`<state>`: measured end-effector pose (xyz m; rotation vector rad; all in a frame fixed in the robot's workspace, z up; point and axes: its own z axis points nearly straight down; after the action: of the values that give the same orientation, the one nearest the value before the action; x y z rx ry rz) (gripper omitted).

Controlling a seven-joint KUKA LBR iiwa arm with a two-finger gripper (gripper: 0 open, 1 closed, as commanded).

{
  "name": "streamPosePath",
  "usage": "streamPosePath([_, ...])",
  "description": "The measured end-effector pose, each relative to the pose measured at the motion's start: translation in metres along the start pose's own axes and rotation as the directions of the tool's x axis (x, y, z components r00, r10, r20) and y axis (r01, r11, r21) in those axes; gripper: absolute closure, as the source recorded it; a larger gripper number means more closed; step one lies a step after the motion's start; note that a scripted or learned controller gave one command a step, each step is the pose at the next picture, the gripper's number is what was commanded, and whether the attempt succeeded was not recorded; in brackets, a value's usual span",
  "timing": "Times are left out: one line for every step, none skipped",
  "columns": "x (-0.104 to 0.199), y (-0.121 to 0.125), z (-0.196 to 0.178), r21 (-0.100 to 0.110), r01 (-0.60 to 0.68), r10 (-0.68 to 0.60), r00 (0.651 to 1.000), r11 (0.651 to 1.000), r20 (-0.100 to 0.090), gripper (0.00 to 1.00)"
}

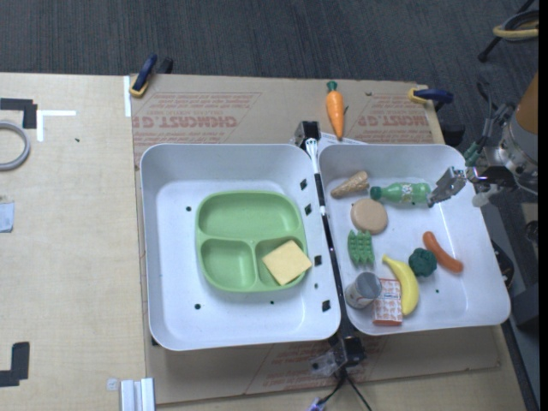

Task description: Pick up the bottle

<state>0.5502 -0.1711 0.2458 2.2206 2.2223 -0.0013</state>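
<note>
The left bin (163, 255) holds a green divided tray (248, 238), and a yellow block (286, 262) rests in the tray's lower right compartment. A black clip (308, 132) sits where the two bins meet at the top, and a toy carrot (334, 108) lies on the cardboard just above it.

In the right bin (479, 302), going rightward: a tan bread-like piece (349, 184), a round brownish disc (370, 217), a green ridged item (360, 247), a small grey can (363, 289) on its side, a red and white packet (388, 303), a banana (404, 284), a dark green broccoli-like toy (422, 262) and an orange sausage shape (443, 253).

The bottle (401, 193) is small and green, with a pale label around its middle (the print is too small to read). It lies on its side in the upper part of the right bin, its right end just to the left of the fingers and very near them; whether they touch it cannot be told.

The gripper (449, 183) hangs over the bin's upper right area with its silvery fingers slightly parted, nothing between them. The arm (514, 144) reaches in from the right.

The bins rest on printed cardboard (205, 110) over a pale wooden bench (60, 255). Blue and yellow clamps (144, 75) grip the cardboard's top edge. Beyond lies dark carpet (257, 20).
</note>
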Motion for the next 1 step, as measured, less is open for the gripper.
streamPosePath([-0.0003,0.0004,-0.0095,-0.001,0.001,-0.001,1.000,1.000,0.001,1.00])
